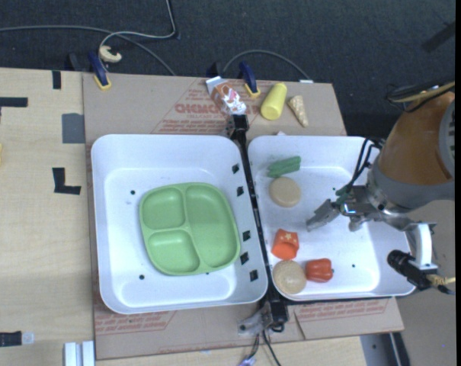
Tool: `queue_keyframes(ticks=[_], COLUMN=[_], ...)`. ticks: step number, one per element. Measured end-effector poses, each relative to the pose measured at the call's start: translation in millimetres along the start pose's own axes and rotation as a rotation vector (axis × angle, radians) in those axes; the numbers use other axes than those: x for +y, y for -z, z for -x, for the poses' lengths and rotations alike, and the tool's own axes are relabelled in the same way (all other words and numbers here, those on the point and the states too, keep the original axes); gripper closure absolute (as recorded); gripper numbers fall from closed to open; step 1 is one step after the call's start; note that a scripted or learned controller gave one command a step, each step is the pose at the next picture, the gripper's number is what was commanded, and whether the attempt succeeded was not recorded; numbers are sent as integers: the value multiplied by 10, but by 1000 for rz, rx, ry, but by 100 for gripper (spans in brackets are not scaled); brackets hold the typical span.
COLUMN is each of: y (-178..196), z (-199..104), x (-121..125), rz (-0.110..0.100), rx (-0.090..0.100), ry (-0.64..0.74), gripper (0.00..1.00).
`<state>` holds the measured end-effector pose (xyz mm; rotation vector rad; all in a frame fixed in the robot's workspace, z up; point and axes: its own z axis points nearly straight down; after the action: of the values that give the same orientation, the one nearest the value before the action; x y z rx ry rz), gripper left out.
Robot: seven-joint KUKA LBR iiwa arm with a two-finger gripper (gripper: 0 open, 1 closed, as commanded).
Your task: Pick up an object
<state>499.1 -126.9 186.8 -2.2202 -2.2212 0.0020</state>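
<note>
Gripper hovering in right bin, finger spread unclear, nothing visibly held; orange block lying at seven o'clock; pick remaining.

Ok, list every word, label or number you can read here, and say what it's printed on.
"CHEMICAL" or something close, red print on the cardboard sheet behind the left bin: too blurred to be sure.
Red print on the cardboard's front edge: too small to read.
Small packet behind the bins: printed, but unreadable.
</note>
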Motion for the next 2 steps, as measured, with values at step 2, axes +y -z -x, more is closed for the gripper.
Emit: queue_keyframes(ticks=[2], y=[-1003], z=[-257], x=[1125], rz=[6], rx=[-1], ry=[1], gripper=[0])
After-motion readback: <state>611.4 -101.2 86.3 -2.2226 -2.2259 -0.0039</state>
